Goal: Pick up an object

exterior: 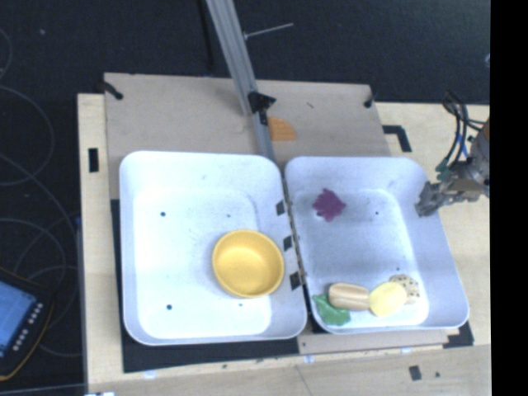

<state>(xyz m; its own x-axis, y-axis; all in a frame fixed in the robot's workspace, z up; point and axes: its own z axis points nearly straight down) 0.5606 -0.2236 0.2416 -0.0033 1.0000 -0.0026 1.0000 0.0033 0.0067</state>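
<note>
In the left bin (pixel 148 188) a yellow bowl (pixel 247 263) sits upright near the inner wall. The right bin (pixel 429 246) holds a purple scrap (pixel 328 204) at the back and, along its front wall, a tan roll (pixel 347 295), a yellow round piece (pixel 386 300), a speckled ball (pixel 406 286) and a green bit (pixel 330 311). My gripper (pixel 431 200) hangs at the right bin's far right rim, well away from all of these, with nothing seen in it.
A grey metal pole (pixel 235 56) slants down from the top to the seam between the bins. An orange tag (pixel 280 129) lies on the brown board behind them. Cables (pixel 458 134) trail by the wrist at the right. A tablet (pixel 16 316) lies at the lower left.
</note>
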